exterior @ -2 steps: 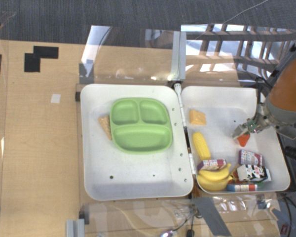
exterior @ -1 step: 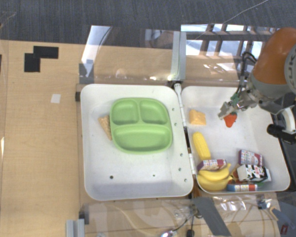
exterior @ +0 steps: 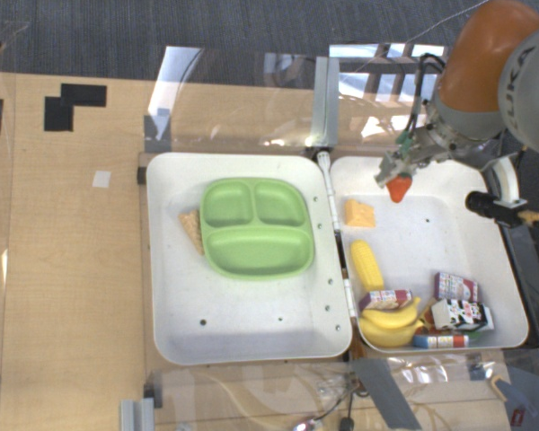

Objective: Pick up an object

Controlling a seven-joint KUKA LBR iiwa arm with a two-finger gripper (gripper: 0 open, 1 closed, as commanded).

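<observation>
Over the right bin point(exterior: 485, 241), in the camera view, the gripper point(exterior: 397, 176) hangs raised above the far end, fingers closed around a small red object point(exterior: 400, 189), which is lifted clear of the floor for transport. Banana point(exterior: 391, 323), corn point(exterior: 366, 266) and cartons point(exterior: 458, 299) lie grouped near the front wall, untouched. The green tray point(exterior: 254, 227) occupies the left bin point(exterior: 175, 321).

I see smooth white plastic bins point(exterior: 251, 344), a matt green plastic tray point(exterior: 255, 227), and a pale wood-look bench point(exterior: 63, 268). In the upper right, the arm's orange band point(exterior: 490, 30) looks glossy.
</observation>
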